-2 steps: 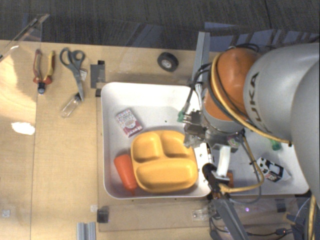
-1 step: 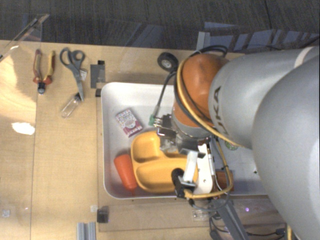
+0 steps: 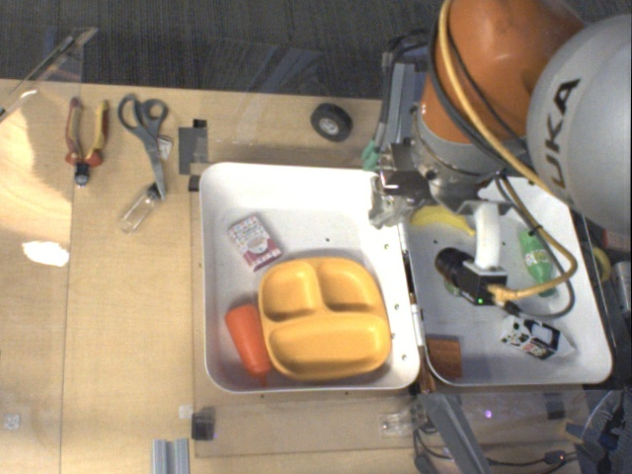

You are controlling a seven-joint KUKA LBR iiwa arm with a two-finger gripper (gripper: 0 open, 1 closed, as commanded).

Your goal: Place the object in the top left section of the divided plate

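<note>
A yellow divided plate (image 3: 323,316) lies in the left bin (image 3: 296,181), toward its front right; it has two small sections at the back and one long section at the front. An orange carrot-like piece (image 3: 247,341) lies against the plate's left side. A small pink and white packet (image 3: 254,240) rests behind the plate. My gripper (image 3: 388,205) hangs over the wall between the two bins, behind and to the right of the plate. Nothing shows in its grasp. A yellow banana (image 3: 441,220) lies in the right bin, partly hidden by the arm.
The right bin (image 3: 583,363) also holds a green bottle (image 3: 536,258), a small black and white box (image 3: 531,337) and a brown block (image 3: 444,356). On the bench to the left lie scissors (image 3: 148,136) and pliers (image 3: 84,138), with a black roll (image 3: 331,121) behind the bins.
</note>
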